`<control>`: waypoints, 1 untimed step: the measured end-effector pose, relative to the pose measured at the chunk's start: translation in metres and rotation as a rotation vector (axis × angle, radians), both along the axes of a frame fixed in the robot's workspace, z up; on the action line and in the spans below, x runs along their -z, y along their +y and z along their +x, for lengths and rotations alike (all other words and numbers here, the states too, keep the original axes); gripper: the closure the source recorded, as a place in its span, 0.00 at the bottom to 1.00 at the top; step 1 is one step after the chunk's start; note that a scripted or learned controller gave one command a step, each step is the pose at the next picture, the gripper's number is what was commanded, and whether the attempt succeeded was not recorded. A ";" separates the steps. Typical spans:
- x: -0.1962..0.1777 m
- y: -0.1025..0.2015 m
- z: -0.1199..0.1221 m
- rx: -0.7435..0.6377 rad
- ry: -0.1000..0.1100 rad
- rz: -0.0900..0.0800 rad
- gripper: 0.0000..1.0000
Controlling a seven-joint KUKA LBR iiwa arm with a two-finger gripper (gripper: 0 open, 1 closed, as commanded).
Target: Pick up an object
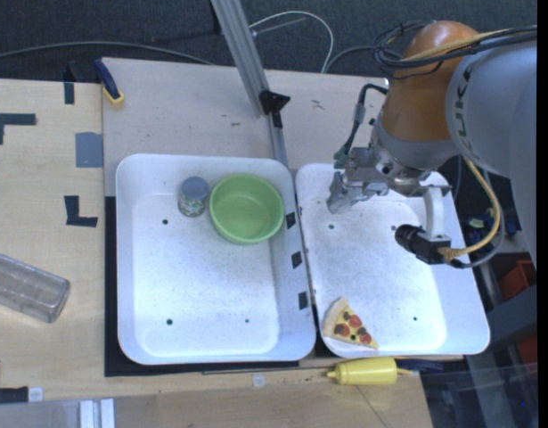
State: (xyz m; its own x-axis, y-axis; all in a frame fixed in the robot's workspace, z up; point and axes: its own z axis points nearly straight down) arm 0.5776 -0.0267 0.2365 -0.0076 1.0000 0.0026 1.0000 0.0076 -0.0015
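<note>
My gripper (pixel 338 201) hangs over the far left part of the right bin (pixel 452 328), fingers pointing down, with nothing seen between them. A toy pizza slice (pixel 348 323) lies at the near left corner of that bin, well below the gripper. In the left bin (pixel 149 328) a green bowl (pixel 247 208) sits at the far right, and a small grey can (pixel 193 196) stands just left of it.
A yellow mustard bottle (pixel 367 371) lies on the bench just in front of the right bin. A clear plastic container (pixel 24 285) rests at the far left. A grey pole (pixel 247 52) slants in from the top toward the bins' shared edge.
</note>
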 end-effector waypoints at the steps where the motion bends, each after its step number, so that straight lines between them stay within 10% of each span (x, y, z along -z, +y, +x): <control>1: 0.009 0.060 -0.016 0.000 0.003 -0.001 1.00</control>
State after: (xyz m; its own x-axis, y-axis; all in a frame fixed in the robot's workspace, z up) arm 0.5615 0.0332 0.2274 -0.0075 1.0000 0.0014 1.0000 0.0075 -0.0041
